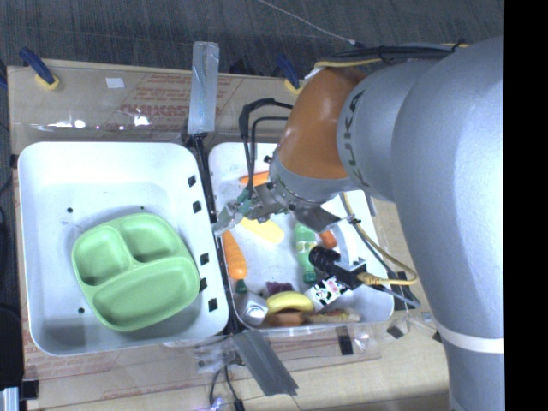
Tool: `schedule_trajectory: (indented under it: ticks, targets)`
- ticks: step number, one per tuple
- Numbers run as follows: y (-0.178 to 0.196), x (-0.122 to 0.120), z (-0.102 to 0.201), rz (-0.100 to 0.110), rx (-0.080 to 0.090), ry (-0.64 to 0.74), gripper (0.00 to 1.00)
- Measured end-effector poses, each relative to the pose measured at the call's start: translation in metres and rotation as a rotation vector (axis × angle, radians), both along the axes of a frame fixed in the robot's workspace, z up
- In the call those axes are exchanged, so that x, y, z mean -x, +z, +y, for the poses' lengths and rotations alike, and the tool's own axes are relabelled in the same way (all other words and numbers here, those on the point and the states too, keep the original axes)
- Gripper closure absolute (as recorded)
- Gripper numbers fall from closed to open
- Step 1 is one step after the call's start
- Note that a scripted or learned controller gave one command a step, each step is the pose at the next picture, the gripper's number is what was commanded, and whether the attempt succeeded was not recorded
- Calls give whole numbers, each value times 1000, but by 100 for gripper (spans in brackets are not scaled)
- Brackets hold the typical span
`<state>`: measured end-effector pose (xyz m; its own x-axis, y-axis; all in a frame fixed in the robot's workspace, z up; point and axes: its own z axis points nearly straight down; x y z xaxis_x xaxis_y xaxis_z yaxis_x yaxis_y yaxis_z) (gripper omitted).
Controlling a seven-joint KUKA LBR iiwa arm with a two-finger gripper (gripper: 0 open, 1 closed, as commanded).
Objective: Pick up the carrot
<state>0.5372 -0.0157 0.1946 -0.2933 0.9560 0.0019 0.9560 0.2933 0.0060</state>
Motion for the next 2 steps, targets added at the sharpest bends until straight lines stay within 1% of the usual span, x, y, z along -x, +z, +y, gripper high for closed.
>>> schedule_trajectory:
  ticks: [1, 2]
  targets:
    - [-4, 59, 3, 10, 3, 209, 0]
    - [-3, 19, -10, 7, 4, 20, 0]
